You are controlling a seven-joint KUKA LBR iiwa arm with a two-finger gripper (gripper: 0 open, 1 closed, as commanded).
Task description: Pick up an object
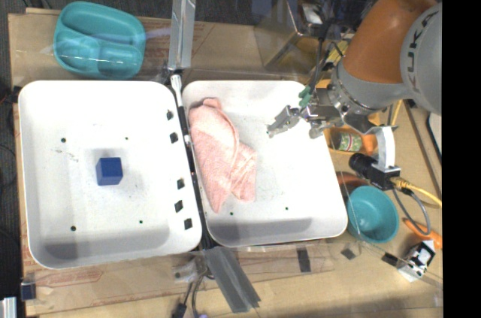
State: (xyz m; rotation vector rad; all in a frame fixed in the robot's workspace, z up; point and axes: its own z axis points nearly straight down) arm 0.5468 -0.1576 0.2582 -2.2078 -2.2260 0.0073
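Pink cloth (220,152), crumpled and folded lengthwise, lies flat along the left side of the right bin (301,222). Small blue cube (110,170) sits upright, left of centre in the left bin (45,106).

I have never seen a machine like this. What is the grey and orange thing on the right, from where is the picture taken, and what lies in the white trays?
The grey and orange thing is a robot arm. It reaches in from the right, and its gripper hangs over the right bin. Nothing is seen between its fingers. The one camera looks down at a slant from above the bench. The right bin holds a pink cloth, lying crumpled along its left side. The left bin holds a small blue cube. Outside the bins are a teal container at the back and a teal bowl on the right.
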